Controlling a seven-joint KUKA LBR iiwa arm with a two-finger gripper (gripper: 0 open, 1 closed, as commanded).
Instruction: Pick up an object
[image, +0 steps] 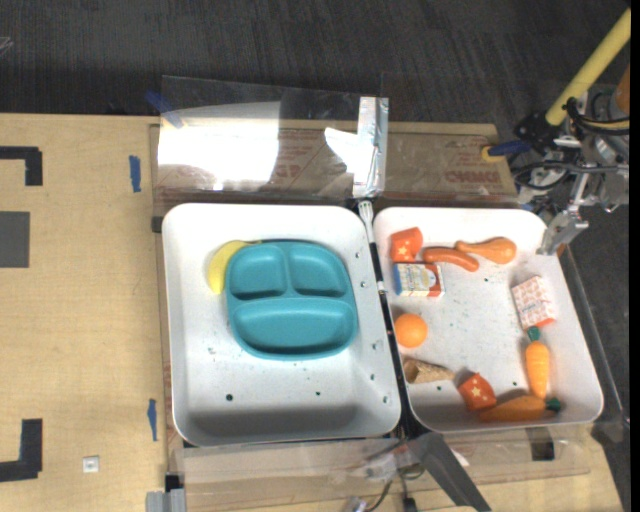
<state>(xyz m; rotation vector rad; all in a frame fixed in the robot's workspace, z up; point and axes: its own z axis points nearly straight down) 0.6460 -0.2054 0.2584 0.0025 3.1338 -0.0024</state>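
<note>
Camera view, looking down at a slant. Two shallow white plastic bins side by side: left bin (195, 400), right bin (585, 385).

Left bin: teal three-compartment plastic tray (291, 298) upside-ish in the middle, yellow rounded piece (218, 262) tucked under its 10 o'clock edge. Poor targets; tray too broad for a two-finger pinch.

Right bin, clockwise: orange-red block (405, 243) at 11 o'clock, touching small white-and-blue carton (417, 280) just below. Orange drumstick-shaped toy (487, 249) and red sausage toy (451, 259) at 12, overlapping. White-and-pink wrapped packet (532, 301) at 3. Toy carrot with green top (538, 365) at 4. Long orange toy (517, 407) and red strawberry-like toy (476, 391) along 5–6, touching. Tan wedge (428, 373) at 7. Round orange ball (410, 329) at 9, near the wall.

Gripper (556, 232) parked at the bin's 1–2 o'clock corner, above the rim, cable clutter behind. Claw state: cannot tell, too small and cluttered. Nothing visibly held.

Best bet, as judgement: go for packet or carrot — nearest, apart from neighbours, clear of walls. Align jaws across the short axis, descend centred, close only once straddling. Avoid the ball (rolls, hugs wall) and the 5–6 cluster (likely double contact). Verify object between the fingers before lifting.
</note>
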